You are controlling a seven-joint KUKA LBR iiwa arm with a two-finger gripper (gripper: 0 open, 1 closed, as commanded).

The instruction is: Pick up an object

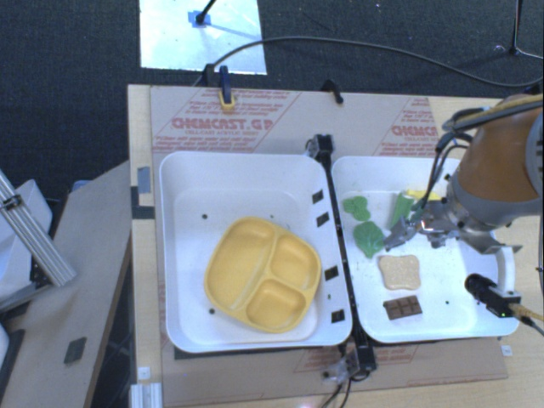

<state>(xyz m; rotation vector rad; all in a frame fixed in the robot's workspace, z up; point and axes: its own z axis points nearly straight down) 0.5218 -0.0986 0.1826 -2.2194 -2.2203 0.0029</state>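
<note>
A: Ok, nearest first. Right bin (442, 325) front: brown chocolate piece (402, 308), lying flat. Just behind it, toast slice (399, 271), also flat, apart from the chocolate.

B: Left bin (183, 253)?

A: Yellow divided tray (263, 273), three compartments, sitting at a skew toward the front right.

B: Gripper?

A: Gripper (401, 236) is low in the right bin, just behind the toast, arm (501, 172) coming in from the right. Tips point left toward a green leafy piece (369, 238), right beside it. Can't tell whether the fingers are spread or pressed together, too dark and small. Nothing visibly pinched.

B: Further back?

A: Green oblong item (401, 207) just behind the gripper, smaller green piece (355, 206) near the divider, bit of yellow (418, 195) against the wrist. Both bins sit on the cardboard-covered surface (255, 121).
</note>
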